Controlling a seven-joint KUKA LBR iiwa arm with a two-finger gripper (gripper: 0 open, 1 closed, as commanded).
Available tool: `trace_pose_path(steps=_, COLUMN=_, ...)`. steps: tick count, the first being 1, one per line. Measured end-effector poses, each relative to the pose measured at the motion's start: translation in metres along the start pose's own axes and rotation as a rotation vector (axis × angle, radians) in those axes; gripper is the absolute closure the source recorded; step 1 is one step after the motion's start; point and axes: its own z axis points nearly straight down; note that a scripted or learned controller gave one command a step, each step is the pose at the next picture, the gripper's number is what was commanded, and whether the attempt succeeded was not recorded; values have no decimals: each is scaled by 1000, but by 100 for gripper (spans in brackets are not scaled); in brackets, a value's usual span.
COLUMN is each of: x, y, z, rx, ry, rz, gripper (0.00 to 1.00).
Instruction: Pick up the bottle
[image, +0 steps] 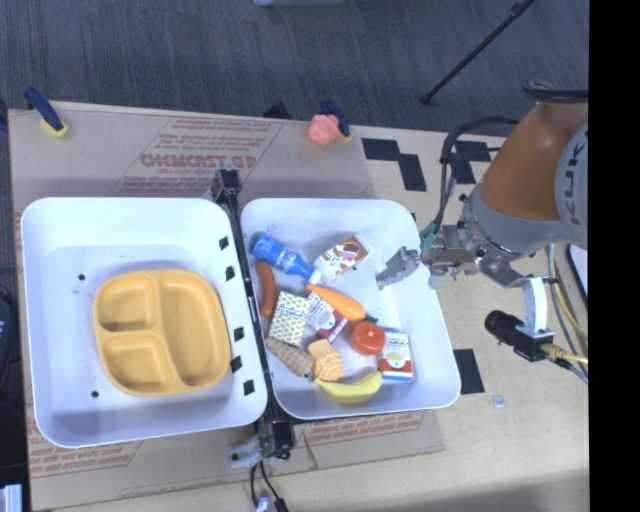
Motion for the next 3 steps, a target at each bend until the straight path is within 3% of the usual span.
trace_pose_path(steps=1, x=0, y=0, z=-10, rx=2, ry=1, rz=-5, gripper=100)
trace_pose_path(steps=2, x=24, y=-47, z=26, rx=1, ry=1, rz=183, gripper=100)
trace_pose_path(steps=3, x=96, y=-50, z=42, rx=3, ry=2, rz=531, gripper=100)
